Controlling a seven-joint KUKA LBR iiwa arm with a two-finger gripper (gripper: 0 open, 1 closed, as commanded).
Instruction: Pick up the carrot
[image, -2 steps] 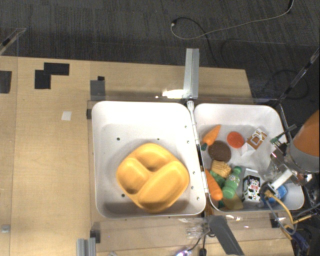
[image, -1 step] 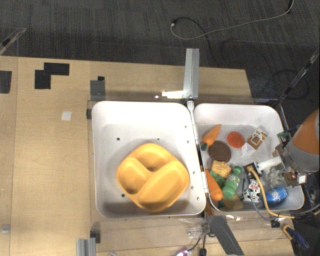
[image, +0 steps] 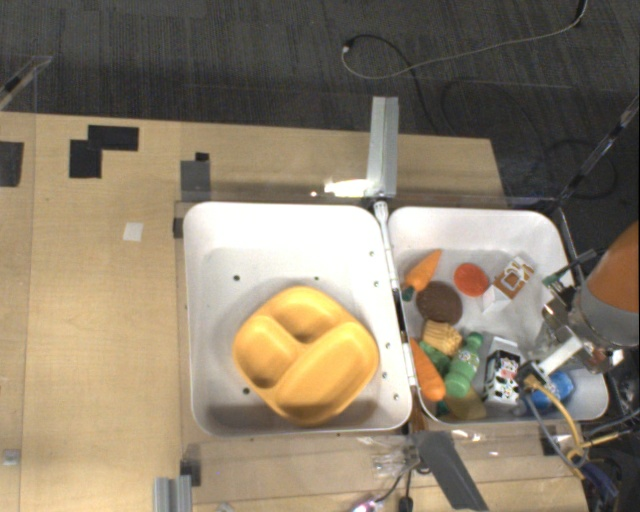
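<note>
Carrot (image: 422, 268) sits in the right bin (image: 520, 222), upper left part, just beside the divider, tip angled toward the brown round piece (image: 438, 301). I also see a second orange carrot-like piece (image: 429, 372) low along the divider, touching the green bottle (image: 463, 364). The arm (image: 610, 295) is at the bin's right edge, well apart from both. I cannot tell the gripper's state; it's hidden at the frame edge, and I see nothing held. To do this well, I go for the upper carrot: it lies freer, less clutter around it. I'd line up across its narrow width and stay clear of the divider wall. The left bin (image: 215, 300) holds a yellow divided dish (image: 305, 352).
</note>
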